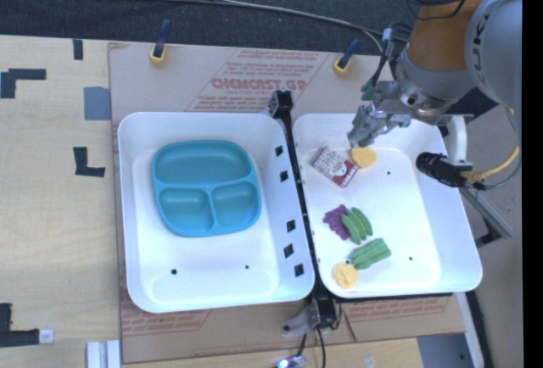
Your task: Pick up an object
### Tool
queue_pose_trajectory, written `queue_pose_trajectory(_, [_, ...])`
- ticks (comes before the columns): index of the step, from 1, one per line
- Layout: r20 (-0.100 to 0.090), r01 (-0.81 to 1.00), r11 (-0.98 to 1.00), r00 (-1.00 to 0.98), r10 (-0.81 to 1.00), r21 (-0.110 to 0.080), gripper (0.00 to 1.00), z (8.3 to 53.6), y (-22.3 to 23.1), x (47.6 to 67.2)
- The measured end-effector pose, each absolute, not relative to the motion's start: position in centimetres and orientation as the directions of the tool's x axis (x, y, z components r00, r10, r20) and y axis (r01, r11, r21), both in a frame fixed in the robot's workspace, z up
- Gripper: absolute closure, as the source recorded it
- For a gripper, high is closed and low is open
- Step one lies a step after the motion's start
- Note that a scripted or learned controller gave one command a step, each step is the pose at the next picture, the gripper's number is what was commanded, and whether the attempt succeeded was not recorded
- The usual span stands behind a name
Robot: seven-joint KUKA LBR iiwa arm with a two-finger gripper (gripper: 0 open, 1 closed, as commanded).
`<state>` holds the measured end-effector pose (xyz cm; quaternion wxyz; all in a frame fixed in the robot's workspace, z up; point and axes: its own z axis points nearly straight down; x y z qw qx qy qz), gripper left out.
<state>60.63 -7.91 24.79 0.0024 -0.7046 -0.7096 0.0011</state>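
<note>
Progress: nothing is lifted yet; the gripper [363, 137] sits low at the far side of the right bin [424, 214], tips just beside a small yellow piece [365, 158].
Grip state: I cannot tell whether it is released or clenched; the tips are too small and dark here, and nothing visibly sits between them.
Left to do: by my reading, the whole grasp and lift.
Candidates, right bin: one yellow piece, one red-and-white packet [333, 165], one purple item [337, 220], two green items [357, 224] [371, 253], one yellow item at the near edge [344, 275], possibly joined to the green one.
Left bin [140, 214]: one blue divided tray [206, 186].
</note>
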Motion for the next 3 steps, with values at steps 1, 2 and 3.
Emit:
queue_pose_trajectory(1, [0.001, 1.000, 0.007, -0.007, 1.000, -0.005, 1.00, 24.8, -2.9, 62.5])
queue_pose_trajectory(2, [0.001, 1.000, 0.007, -0.007, 1.000, -0.006, 1.00, 24.4, 2.7, 63.7])
queue_pose_trajectory(3, [-0.001, 1.000, 0.005, -0.005, 1.000, -0.007, 1.00, 22.7, 6.6, 65.1])
